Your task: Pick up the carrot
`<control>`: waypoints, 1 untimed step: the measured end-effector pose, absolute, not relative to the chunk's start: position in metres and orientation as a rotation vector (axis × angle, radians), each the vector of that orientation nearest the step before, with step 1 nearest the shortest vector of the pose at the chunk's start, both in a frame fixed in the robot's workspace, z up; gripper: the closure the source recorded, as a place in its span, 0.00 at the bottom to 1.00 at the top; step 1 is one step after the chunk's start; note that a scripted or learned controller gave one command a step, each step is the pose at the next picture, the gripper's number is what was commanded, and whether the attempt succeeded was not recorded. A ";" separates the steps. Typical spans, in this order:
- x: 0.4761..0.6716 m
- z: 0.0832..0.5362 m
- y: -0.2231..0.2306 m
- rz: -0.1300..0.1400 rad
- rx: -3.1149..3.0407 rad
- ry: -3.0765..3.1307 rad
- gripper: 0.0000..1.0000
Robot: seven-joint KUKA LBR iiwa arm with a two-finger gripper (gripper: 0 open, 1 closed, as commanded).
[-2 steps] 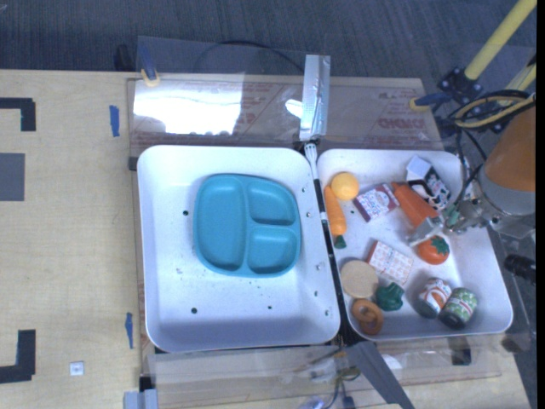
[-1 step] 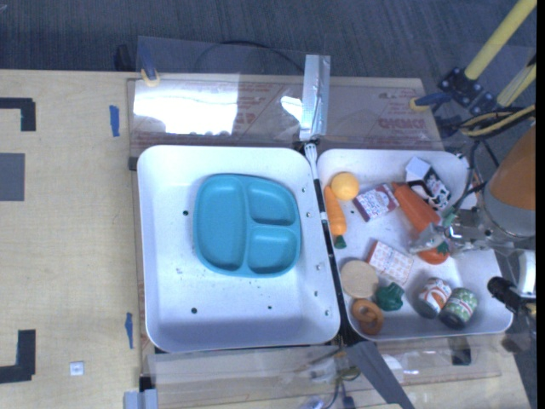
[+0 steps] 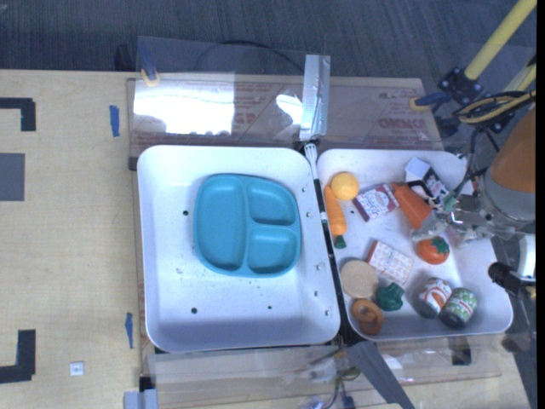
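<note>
The carrot [image 3: 335, 215] is a slim orange piece with a green end. It lies along the left wall of the right bin [image 3: 485, 326], just below a yellow lemon [image 3: 344, 185]. My gripper [image 3: 451, 213] hangs over the right side of that bin, between an orange-red wedge [image 3: 411, 204] and a tomato-like piece [image 3: 433, 249]. It is well to the right of the carrot and does not touch it. The grey arm with its orange band [image 3: 515, 173] comes in from the right edge.
The right bin also holds a red-and-white box [image 3: 375, 202], a pink packet [image 3: 391, 261], a tan disc [image 3: 358, 278], a green piece [image 3: 390, 296], a brown ring [image 3: 368, 315] and two small cans [image 3: 447, 302]. A blue divided plate [image 3: 247, 224] lies in the left bin [image 3: 162, 296].
</note>
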State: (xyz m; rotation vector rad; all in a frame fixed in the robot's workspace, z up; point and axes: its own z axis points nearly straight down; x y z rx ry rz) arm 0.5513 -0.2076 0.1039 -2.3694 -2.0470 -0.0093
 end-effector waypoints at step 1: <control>0.509 0.090 -0.201 -0.024 -2.382 -2.051 0.00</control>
